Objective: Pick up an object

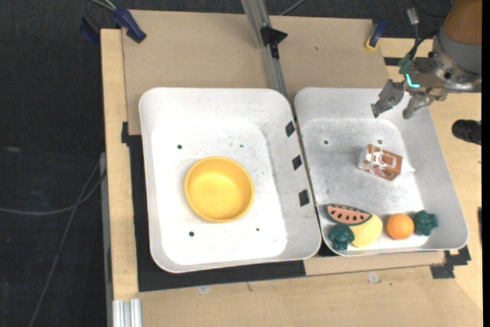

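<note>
Grey and orange, the arm holds its gripper (402,97) above the far edge of the right bin (337,122), jaws spread wide and gripping nothing; this looks like the approach, with no object chosen yet; next it likely must move nearer and descend over the brown-and-white block (380,161), the closest item; along that bin's near edge lie a watermelon slice (350,214), banana (367,230), orange (400,226) and two green pieces; the left bin (164,126) holds a yellow bowl (219,188).
</note>
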{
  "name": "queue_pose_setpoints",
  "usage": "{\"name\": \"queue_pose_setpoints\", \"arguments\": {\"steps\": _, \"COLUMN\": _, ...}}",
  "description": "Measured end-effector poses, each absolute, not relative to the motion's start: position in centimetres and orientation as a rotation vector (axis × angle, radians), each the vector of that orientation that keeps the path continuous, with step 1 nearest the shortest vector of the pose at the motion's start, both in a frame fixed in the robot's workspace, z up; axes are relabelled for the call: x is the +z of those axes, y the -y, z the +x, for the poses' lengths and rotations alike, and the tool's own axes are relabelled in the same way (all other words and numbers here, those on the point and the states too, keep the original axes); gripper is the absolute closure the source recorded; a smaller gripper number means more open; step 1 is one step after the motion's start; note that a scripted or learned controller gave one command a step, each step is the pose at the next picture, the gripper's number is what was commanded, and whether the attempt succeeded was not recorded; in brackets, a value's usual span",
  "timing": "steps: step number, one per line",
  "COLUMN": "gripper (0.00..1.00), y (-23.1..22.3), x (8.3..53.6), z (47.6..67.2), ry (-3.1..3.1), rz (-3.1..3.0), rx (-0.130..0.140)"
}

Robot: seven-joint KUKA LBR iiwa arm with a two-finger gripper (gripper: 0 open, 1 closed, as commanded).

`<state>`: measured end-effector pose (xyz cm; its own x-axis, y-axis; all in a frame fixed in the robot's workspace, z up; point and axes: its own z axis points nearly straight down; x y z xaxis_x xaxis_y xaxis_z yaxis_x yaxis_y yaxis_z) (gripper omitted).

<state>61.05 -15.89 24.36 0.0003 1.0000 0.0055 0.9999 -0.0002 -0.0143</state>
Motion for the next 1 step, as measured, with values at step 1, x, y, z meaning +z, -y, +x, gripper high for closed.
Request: {"name": "queue_pose_setpoints", "arguments": {"steps": 1, "gripper": 0.00, "y": 15.90, "x": 24.78, "z": 61.19, "ry": 2.216, "rz": -2.216, "rx": 0.002}}
